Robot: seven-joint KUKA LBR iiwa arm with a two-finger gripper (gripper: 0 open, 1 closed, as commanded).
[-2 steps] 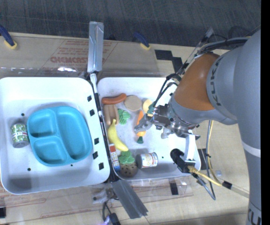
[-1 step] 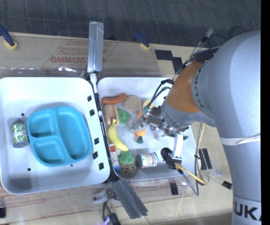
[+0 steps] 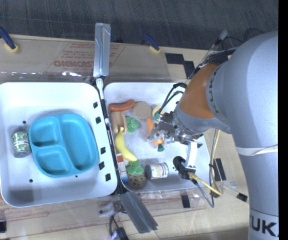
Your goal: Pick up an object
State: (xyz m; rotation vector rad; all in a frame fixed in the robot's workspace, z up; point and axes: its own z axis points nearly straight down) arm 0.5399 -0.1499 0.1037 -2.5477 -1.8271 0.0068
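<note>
My gripper is low in the right bin, near its right middle, over a small orange and green piece that looks like a toy carrot. The wrist hides the fingertips. To its left lie a banana, a sausage, a tan round piece, a green toy and a brownish block. A small can lies on its side at the bin's front, beside a green-topped brown toy.
The left bin holds a blue divided plate and a green can at its left wall. A metal divider stands between the bins at the back. The grey arm covers the right bin's right side.
</note>
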